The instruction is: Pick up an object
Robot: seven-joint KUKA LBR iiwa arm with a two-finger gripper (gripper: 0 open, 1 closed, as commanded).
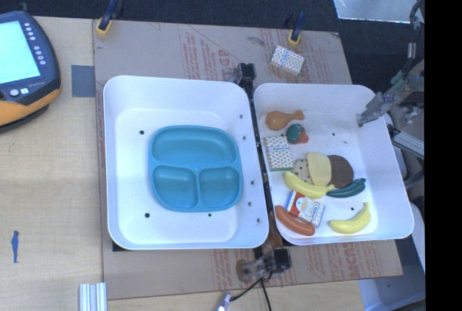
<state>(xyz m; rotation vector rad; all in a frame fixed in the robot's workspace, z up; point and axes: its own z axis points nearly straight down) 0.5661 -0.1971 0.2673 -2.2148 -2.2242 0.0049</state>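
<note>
- The gripper (375,109) sits at the right bin's (339,97) upper right rim, well apart from the heap of toy food — whether it is wide or narrow cannot be told at this size, and nothing shows in its grasp
- The step in hand looks like the approach: no object has been chosen or touched yet
- The candidates lie in the right bin: a chicken drumstick (283,117) and a green-and-red piece (296,133) near the top, a small patterned packet (278,153) below them, then a crowded cluster with a banana (307,186), a brown disc (340,170), a dark green vegetable (348,189), a sausage (293,221) and a second banana (351,221)
- The left bin (123,158) carries a blue divided plate (195,167); a small box (287,60) lies on the tabletop (50,180) above the bins
- The next move likely calls for travelling left and descending — the drumstick or the second banana, lying clear of neighbours, seem the easier targets
</note>
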